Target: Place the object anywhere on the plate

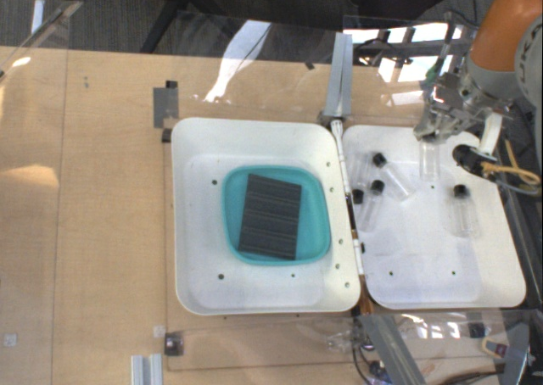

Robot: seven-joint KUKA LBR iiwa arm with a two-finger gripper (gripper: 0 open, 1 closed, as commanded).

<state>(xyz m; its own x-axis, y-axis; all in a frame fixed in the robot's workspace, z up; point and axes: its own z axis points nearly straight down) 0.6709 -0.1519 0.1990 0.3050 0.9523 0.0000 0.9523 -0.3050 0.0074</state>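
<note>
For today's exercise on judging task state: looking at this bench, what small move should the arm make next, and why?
Probably none beyond staying back: the dark ribbed block already lies flat on the teal plate in the left bin, while the gripper is above the right bin.

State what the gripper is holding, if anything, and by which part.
Nothing is seen held: the gripper is over the right bin, while the dark block lies on the teal plate.

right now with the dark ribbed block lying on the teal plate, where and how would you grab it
Take the dark ribbed block from straight above, closing across its two long edges near the middle. It lies flat on the teal plate in the left bin, longer than wide and tilted slightly, so the narrow span probably suits the hand best. The plate's raised rim argues against a side approach.
</note>
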